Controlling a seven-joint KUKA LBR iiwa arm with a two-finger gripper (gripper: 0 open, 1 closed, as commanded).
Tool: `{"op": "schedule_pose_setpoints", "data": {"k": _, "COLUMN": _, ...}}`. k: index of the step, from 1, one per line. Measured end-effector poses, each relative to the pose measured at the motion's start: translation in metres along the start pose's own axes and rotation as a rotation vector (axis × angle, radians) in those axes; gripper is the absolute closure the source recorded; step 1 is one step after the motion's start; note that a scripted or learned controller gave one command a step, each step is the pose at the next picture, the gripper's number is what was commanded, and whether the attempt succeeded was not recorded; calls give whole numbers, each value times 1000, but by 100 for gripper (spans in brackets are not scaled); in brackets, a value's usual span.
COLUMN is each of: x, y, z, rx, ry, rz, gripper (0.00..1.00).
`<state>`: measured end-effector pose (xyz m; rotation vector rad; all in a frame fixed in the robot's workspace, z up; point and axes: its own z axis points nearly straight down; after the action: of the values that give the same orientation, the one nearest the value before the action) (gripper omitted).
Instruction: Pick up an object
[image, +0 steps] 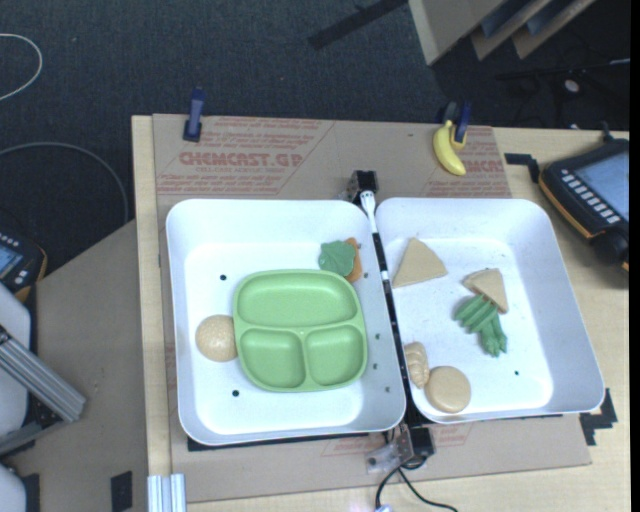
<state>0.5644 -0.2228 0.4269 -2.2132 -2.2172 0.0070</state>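
A brown cardboard sheet printed with red lettering covers the counter. A blue clamp grips the sheet's upper left edge; a second blue clamp sits at the upper right, touching a yellow banana. A black and orange pendant lies at the right edge of the frame

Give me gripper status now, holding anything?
Gripper: cannot be told from this camera view. The toys lie loose in the right bin and left bin.
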Motion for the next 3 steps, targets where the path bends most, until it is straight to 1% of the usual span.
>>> {"op": "schedule_pose_setpoints", "data": {"k": 1, "x": -1, "y": -30, "z": -116, "rx": -25, "ry": -10, "rz": 2, "gripper": 100}}
{"op": "schedule_pose_setpoints", "data": {"k": 2, "x": 0, "y": 10, "z": -12, "rx": -1, "ry": 0, "rz": 0, "gripper": 100}}
{"op": "schedule_pose_setpoints", "data": {"k": 3, "x": -1, "y": -16, "z": -116, "rx": -23, "ry": -10, "rz": 2, "gripper": 100}}
